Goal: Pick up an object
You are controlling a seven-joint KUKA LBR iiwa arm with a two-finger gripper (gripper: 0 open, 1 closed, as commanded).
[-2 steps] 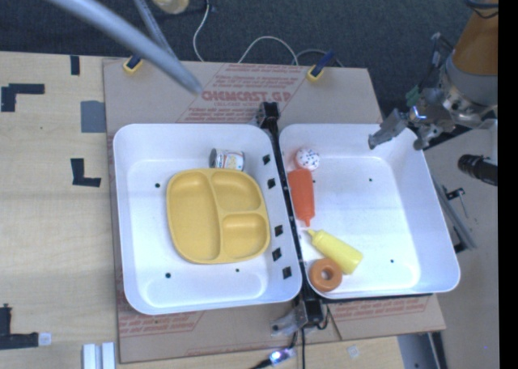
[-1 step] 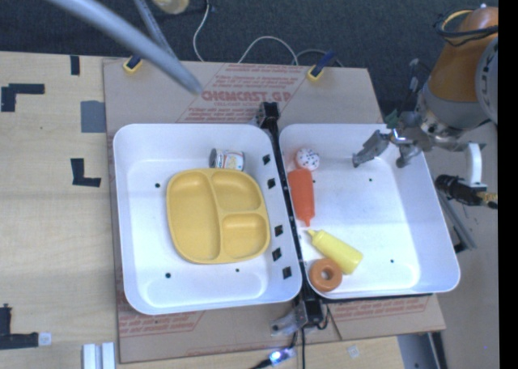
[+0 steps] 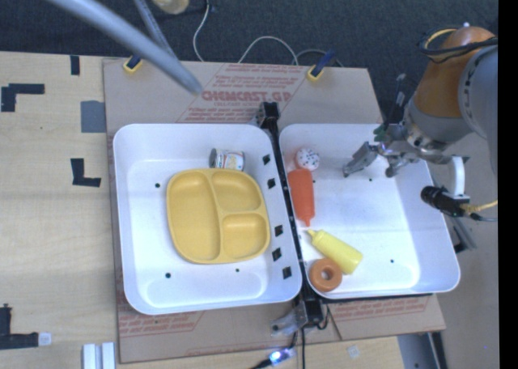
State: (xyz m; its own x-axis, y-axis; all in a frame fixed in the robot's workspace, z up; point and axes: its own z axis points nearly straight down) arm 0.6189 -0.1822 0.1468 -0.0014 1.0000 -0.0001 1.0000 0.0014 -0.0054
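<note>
Camera view: gripper (image 3: 374, 160) hangs over the right bin's (image 3: 421, 234) far end, jaws spread, nothing between them. Carrot (image 3: 302, 194) lies near the left wall. Advise centring above it and descending squarely.

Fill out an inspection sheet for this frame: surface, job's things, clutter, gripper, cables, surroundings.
Surface: left bin and right bin, white, side by side on a cardboard sheet.
Job's things: right bin holds carrot, spotted ball, yellow bottle, orange ring; left bin holds yellow divided plate and small can.
Clutter: nothing seen.
Gripper: gripper over the right bin's far side, nothing between its fingers.
Cables: white cable looping behind the cardboard.
Surroundings: dark carpet, wooden bench.
</note>
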